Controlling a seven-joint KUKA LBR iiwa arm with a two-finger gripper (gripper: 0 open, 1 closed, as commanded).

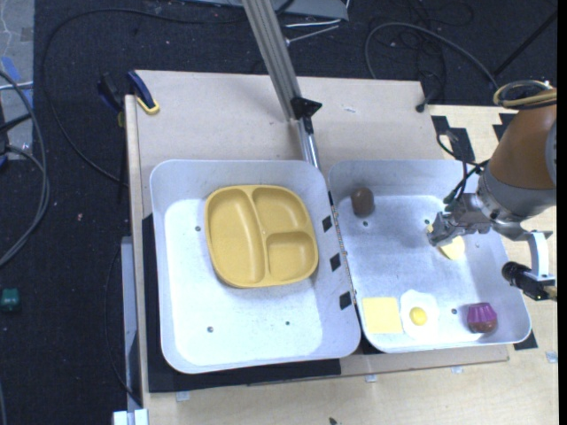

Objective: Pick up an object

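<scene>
Yellow divided plate [262, 236] sits in your left bin [177, 326], toward its far edge. In your right bin [390, 228], the gripper [443, 231] is down near the right edge, touching a pale yellow piece [452, 250]; you cannot tell its grip. Along the near edge lie a cheese slice [382, 315], fried egg [418, 313] and purple toy [481, 317]; a brown lump [362, 202] sits near the far-left corner.

Two white bins [177, 264] sit side by side. The left one holds one yellow divided plate [261, 235]. The right one holds five items: one brown lump [362, 202], one yellow square [382, 315], one fried egg [418, 313], one purple piece [481, 317], one pale yellow piece [452, 250].
</scene>
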